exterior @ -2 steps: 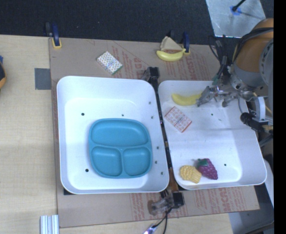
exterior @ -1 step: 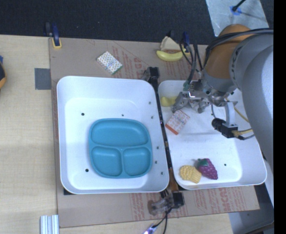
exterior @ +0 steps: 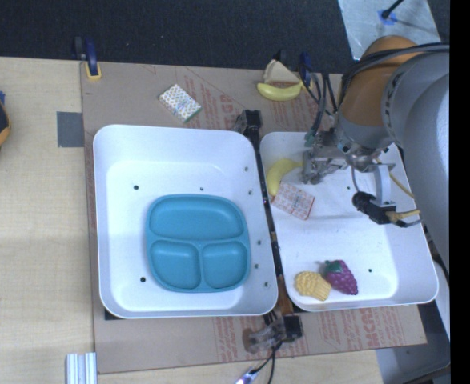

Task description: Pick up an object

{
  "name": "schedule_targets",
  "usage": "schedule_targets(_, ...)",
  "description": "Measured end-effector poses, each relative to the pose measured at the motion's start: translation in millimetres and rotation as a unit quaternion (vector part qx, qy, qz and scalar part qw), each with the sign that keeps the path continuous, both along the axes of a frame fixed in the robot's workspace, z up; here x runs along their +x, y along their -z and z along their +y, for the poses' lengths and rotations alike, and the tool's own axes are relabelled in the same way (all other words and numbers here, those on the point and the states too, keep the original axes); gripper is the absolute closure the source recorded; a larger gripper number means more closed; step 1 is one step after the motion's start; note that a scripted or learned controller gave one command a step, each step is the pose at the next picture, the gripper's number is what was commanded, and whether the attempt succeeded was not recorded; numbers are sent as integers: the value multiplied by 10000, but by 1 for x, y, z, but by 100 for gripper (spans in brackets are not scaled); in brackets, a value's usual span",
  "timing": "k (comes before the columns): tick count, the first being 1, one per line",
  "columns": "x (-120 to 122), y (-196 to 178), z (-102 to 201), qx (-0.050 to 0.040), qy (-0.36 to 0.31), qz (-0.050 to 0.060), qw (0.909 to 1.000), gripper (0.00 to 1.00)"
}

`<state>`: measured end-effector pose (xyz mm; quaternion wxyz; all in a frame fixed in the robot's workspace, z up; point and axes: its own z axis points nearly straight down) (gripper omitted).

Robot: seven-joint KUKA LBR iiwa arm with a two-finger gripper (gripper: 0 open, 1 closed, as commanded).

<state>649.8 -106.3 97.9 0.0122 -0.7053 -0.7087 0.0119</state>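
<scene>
Pincer point(exterior: 321, 169) above glossy yellow fruit point(exterior: 280, 174)

Slanted overhead view across both bins point(exterior: 106, 214)

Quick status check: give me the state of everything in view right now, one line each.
gripper: low in the right bin, above the yellow piece; grasp unclear.
yellow piece: lying in the right bin, partly under the patterned packet.
patterned packet: flat in the right bin.
corn toy: lying beside the grapes.
grapes: lying near the right bin's front edge.
blue divided plate: flat in the left bin.
</scene>
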Motion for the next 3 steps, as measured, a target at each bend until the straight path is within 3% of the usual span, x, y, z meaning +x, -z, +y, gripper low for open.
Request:
schedule_targets(1,0,0,0,0,-3,1,10000,0)
schedule_targets(2,-74,6,-22,-5,5,-150,9999,0)
schedule_targets(3,-74,-4,-23,-8,-6,-144,9999,100)
